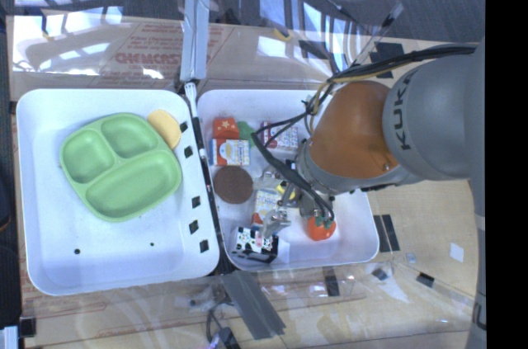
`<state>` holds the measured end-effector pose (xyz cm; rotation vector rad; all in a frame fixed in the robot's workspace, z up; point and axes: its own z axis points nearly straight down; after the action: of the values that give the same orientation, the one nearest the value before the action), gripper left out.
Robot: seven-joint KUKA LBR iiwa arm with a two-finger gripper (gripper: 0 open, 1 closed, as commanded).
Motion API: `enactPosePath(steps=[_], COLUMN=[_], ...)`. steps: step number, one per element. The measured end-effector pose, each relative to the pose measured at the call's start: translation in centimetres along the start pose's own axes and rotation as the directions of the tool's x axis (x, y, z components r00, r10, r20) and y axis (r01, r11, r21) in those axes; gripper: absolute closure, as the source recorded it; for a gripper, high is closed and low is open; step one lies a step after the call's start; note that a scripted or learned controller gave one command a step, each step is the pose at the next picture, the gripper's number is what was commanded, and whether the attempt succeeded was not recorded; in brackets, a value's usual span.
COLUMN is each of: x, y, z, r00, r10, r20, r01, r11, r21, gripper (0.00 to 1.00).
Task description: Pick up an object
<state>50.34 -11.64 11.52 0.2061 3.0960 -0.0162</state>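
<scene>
The grey arm with its glossy orange band (pixel 355 133) reaches in from the right over the right-hand shallow white plastic bin (pixel 363 236). Its metal gripper (pixel 276 217) hangs low in the middle of that bin, amid a cluster of small things; whether the fingers are spread or closed cannot be told, since cables and clutter hide them.

Just right of the gripper lies a small round orange-red fruit-shaped toy with a green top (pixel 321 228), near the bin's front wall. Just below the gripper sits a black-and-white patterned box-like object (pixel 254 244), against the bin's lower edge. To the gripper's left lies a flat, matte brown disc (pixel 233 185). Above the disc stands a small carton with an orange and white printed label (pixel 232 151), and a red blocky item (pixel 224 129) touches it from behind.

In the left-hand white bin (pixel 49 257), a smooth light-green plastic plate divided into three compartments (pixel 121 166) lies tilted across the middle. A rounded yellow object (pixel 165 125) rests just beside the plate's upper right rim.
</scene>
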Motion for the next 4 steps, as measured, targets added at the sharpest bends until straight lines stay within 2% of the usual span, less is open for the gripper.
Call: enactPosePath(steps=[1,2,3,4], x=[-6.9,-0.7,-0.9,-0.9], y=[3.5,2.4,2.7,2.7], z=[2.5,2.3,1.3,1.3], r00=[0.999,0.995,0.996,0.996], r10=[-0.025,0.090,0.081,0.081], r20=[-0.037,-0.037,-0.034,-0.035], r01=[0.025,-0.090,-0.081,-0.081], r11=[1.000,0.996,0.997,0.997], r21=[-0.010,-0.004,-0.006,-0.006], gripper=[0.00,0.00,1.00,0.00])
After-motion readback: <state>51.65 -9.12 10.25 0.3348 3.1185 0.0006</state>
